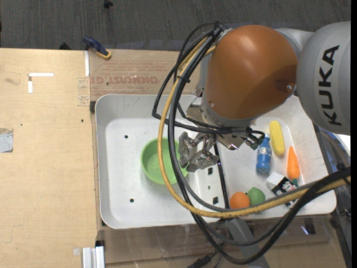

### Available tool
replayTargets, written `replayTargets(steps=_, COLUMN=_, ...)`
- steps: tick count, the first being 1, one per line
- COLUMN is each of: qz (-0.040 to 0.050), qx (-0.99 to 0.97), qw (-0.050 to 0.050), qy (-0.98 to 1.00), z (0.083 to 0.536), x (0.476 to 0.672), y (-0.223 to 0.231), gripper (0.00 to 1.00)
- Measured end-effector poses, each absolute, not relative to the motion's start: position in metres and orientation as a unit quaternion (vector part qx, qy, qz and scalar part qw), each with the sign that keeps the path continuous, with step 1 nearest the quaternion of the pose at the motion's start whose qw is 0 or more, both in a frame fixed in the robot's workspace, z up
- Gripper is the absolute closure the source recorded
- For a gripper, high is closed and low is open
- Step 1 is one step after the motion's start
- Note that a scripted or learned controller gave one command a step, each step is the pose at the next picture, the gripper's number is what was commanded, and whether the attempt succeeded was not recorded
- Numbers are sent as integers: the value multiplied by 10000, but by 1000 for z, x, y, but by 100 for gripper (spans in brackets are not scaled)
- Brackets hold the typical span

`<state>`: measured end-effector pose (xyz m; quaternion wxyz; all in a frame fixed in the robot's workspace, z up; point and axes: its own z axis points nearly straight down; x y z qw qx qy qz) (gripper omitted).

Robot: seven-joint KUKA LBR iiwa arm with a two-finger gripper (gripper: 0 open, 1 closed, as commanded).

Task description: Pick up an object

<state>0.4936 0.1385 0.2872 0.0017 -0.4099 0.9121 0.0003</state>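
Step in hand looks like the approach/descent: the arm (251, 77) hangs over the middle of the white bin (111, 149), w/ the gripper (196, 154) low, just beside the right rim of the green bowl (159, 162). Cables loop across it, so whether the fingers touch the bowl rim can't be told, nor how far apart they stand; nothing can be made out between them.

No obj is lifted yet. Candidates: the bowl sits left of centre of the bin; toward the bin's right edge lie a yellow corn cob (276, 137), a blue bottle (264, 156) and an orange carrot (293, 162), close together. Near the front edge sit an orange ball (239, 200) and a green ball (256, 195), touching or nearly so, w/ a small black-and-white box (281, 184) just right of them.

Next move, prob.: settle on the bowl rim as nearest target, straddle the rim wall w/ one finger inside and one outside, close, then lift straight up. Risk: a thin curved rim may slip out.
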Motion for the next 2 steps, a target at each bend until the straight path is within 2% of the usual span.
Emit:
replayTargets(steps=1, qz=10, qx=-6191, qw=8, qy=7853, z=257, x=506, y=152, gripper=100)
replayTargets(steps=2, qz=16, qx=-7967, qw=7, qy=6044, z=260, x=479, y=153, gripper=100)
